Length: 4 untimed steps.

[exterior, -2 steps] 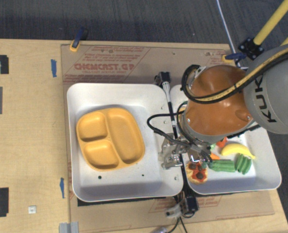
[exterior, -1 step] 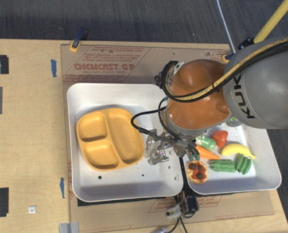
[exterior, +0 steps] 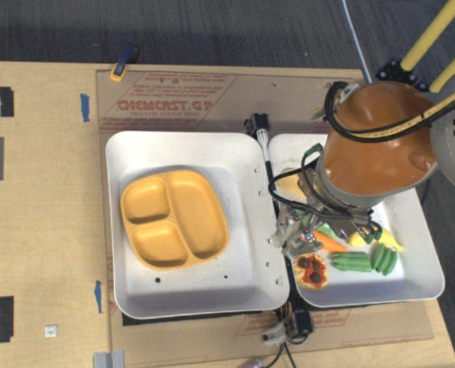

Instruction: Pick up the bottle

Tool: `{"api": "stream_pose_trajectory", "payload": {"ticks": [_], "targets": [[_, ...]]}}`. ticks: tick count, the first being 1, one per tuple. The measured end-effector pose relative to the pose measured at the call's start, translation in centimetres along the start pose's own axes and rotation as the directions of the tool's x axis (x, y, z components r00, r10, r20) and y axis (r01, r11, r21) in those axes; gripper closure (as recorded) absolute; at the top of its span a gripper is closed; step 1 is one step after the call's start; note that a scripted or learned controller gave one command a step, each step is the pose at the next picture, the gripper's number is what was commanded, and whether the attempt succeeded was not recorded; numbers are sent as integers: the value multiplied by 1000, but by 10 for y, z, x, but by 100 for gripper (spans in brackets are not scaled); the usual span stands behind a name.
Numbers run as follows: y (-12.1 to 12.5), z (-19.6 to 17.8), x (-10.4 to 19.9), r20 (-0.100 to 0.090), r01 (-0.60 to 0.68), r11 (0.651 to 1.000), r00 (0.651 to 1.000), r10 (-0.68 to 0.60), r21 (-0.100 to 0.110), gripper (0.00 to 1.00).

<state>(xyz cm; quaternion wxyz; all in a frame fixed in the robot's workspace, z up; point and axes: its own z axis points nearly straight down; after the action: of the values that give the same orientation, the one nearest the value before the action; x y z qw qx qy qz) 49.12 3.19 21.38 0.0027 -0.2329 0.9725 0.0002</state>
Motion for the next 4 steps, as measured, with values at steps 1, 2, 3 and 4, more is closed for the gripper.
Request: {"api": "stream_pose_trajectory", "payload": {"ticks": [1, 2, 3, 4], "targets": [[36, 29, -28, -3, 154, 988, 988, -154, -2, 100], [-26, 28, 19, -3, 239, 971, 971, -239, -2, 100], [36, 29, -28, 2, 628, 778, 778, -628, -2, 100], [27, 29, 0, 0, 863, 506, 506, -863, -5, 100]]}}
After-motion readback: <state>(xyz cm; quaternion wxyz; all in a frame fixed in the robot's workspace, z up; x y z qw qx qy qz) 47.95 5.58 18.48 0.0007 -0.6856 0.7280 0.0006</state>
